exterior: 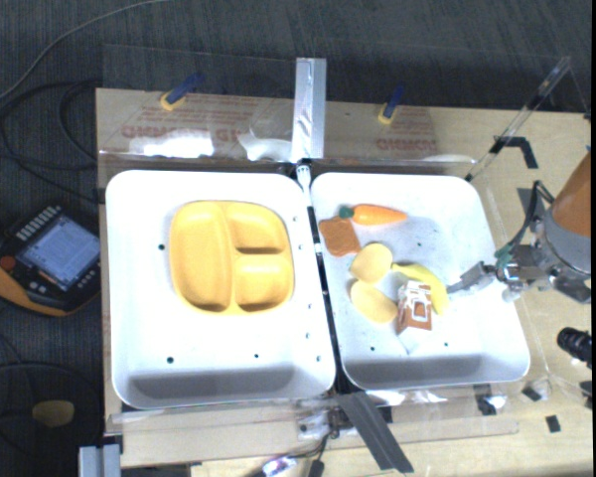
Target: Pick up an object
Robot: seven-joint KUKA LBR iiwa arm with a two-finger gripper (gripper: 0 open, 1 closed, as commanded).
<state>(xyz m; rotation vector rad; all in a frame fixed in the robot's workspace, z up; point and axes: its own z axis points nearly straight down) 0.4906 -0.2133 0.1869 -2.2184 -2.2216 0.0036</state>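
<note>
Reaching stage: the arm sits at the right bin's (497, 351) outer rim, nothing lifted — the approach is the step in hand, by my reading.
Candidate objects: a cluster in the middle of the right bin — a carrot (379, 214) toward the far wall, a brown toast-like piece (339, 235) just beside it near the divider, two pale yellow rounded pieces (372, 262) and (373, 304) touching or nearly so, a banana (424, 280) on their right, and a small brown-and-white packet (415, 308) lying against the banana.
Gripper (508, 269): low over the bin's right wall, near the banana but apart from it; whether it is released or clenched I cannot tell, the tip being small and dark.
Left bin (139, 366): holds a yellow divided tray (231, 255), well apart from the arm.
Next move: likely a short travel inward and down onto one piece; the banana and packet touch, so a clean single pick calls for careful aim.
</note>
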